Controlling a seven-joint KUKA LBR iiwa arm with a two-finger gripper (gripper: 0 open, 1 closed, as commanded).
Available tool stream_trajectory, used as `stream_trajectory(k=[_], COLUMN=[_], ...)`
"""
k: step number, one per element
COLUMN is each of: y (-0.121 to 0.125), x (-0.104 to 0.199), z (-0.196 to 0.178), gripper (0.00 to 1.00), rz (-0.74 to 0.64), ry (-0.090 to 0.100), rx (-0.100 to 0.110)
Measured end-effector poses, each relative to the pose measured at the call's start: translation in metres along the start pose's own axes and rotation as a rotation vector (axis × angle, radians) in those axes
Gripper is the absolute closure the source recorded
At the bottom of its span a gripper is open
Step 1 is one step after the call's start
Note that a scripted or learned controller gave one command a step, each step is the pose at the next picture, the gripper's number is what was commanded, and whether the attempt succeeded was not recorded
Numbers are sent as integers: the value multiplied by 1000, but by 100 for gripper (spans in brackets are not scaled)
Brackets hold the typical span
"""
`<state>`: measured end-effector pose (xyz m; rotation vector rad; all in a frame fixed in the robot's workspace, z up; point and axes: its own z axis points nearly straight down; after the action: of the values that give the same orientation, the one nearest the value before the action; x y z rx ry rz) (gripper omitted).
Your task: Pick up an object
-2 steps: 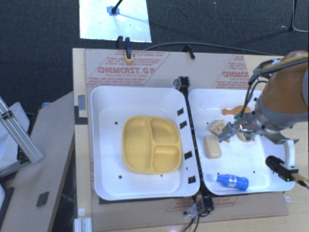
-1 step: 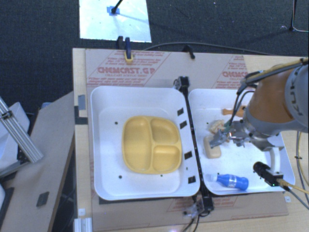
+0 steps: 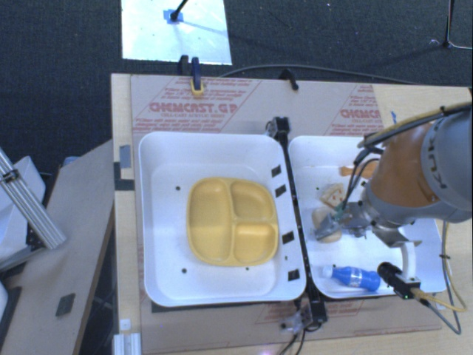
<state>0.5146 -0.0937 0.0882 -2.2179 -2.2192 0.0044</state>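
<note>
On the worktop [image 3: 325, 98] two white bins sit side by side. The left bin [image 3: 162, 161] holds a yellow divided plate [image 3: 231, 221], lying flat near its middle. The right bin [image 3: 314, 157] holds a blue bottle [image 3: 355, 276] lying on its side near the front wall, a tan block-like piece [image 3: 332, 195] farther back, and a small orange item [image 3: 348, 171] behind that, close to the arm. The arm [image 3: 414, 172] reaches in from the right, its orange band above the wrist. The pincer [image 3: 329, 230] hangs low over the right bin's left part, just beside a beige object [image 3: 321, 217]; whether it is spread or closed, or grips anything, cannot be told here.
</note>
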Motion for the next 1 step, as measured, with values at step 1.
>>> stream_trajectory(k=[1], y=[0], x=[0], z=[4], gripper=[0], rz=[-1], ry=[0], rx=[-4])
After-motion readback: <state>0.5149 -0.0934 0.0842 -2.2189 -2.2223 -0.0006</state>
